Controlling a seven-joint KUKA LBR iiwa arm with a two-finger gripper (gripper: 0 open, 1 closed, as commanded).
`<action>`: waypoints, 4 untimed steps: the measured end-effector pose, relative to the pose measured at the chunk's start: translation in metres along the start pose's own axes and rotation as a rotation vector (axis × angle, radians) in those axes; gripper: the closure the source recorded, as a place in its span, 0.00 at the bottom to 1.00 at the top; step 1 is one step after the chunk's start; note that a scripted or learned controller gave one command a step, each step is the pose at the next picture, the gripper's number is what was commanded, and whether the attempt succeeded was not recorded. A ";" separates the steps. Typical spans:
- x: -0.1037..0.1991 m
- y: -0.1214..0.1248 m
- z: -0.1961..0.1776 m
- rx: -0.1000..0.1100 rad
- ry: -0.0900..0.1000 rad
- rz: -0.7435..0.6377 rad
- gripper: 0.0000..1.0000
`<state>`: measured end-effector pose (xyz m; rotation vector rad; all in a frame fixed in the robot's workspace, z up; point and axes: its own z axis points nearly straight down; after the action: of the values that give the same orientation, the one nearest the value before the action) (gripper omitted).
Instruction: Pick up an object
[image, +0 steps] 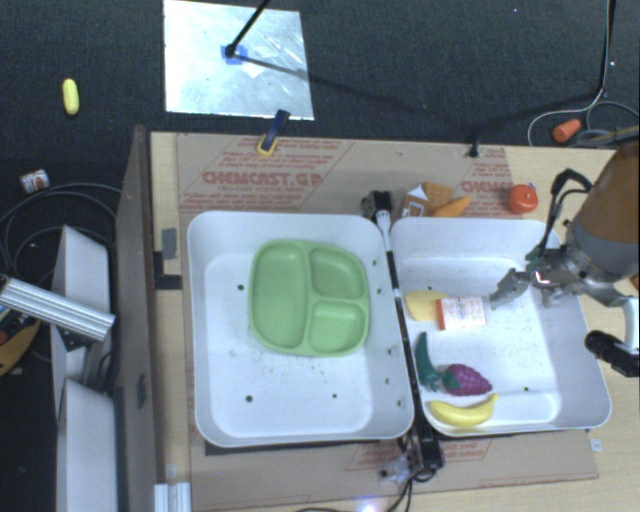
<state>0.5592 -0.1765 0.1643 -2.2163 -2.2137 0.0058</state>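
Note:
In the right bin (570, 360), a white bottle with a red label (462, 312) lies on its side beside a yellow block (422, 305). Nearer the front lie a dark green piece (424, 362), a bunch of purple grapes (466, 380) and a yellow banana (462, 410). My gripper (506, 285) reaches in from the right and hangs low over the right bin, just right of the bottle's end. Nothing shows in its grasp.
A green divided plate (307, 298) lies in the left bin (225, 400). Behind the bins, on the cardboard, sit an orange carrot (452, 207), a small box (414, 206) and a red tomato (522, 198). The grey arm (605, 235) covers the right bin's right rim.

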 end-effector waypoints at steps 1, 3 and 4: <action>0.043 -0.028 0.001 -0.007 -0.002 -0.007 0.00; 0.084 -0.070 0.080 -0.020 -0.011 0.000 0.00; 0.049 0.026 0.078 -0.020 -0.008 -0.006 0.00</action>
<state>0.5841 -0.1274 0.0859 -2.2238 -2.2339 -0.0071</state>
